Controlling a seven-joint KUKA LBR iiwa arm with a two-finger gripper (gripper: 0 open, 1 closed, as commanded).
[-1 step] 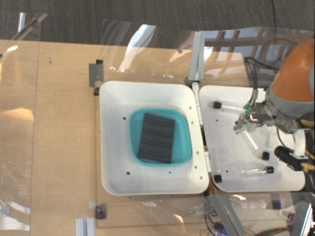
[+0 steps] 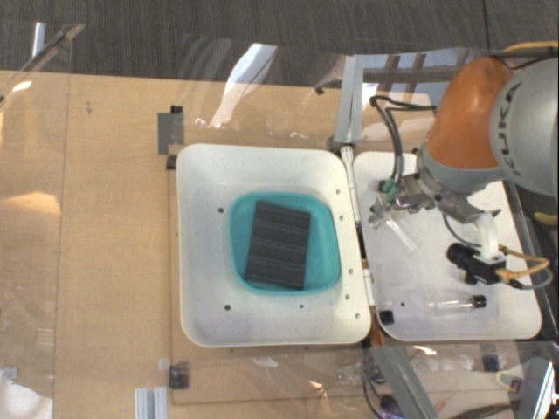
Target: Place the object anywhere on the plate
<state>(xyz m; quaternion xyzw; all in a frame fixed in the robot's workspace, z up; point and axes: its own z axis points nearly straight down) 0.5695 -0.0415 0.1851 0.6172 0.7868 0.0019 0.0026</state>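
One dark ridged block (image 2: 278, 247) is seen lying flat in the middle of one teal plate (image 2: 238, 234), its whole outline kept inside the rim, so the placement asked for is judged to be already met. The plate is set in the centre of the left bin (image 2: 201, 304), well clear of the walls, presumably so that it can be reached from above. One arm (image 2: 476, 120) is held over the right bin (image 2: 419, 321), and its one gripper (image 2: 390, 209) is lowered near that bin's left wall, well apart from the block. Whether the jaws are spread or pressed together cannot be told from this angle. Two bins are counted in all, and one small clear tube (image 2: 454, 304) is seen lying near the right bin's front edge.
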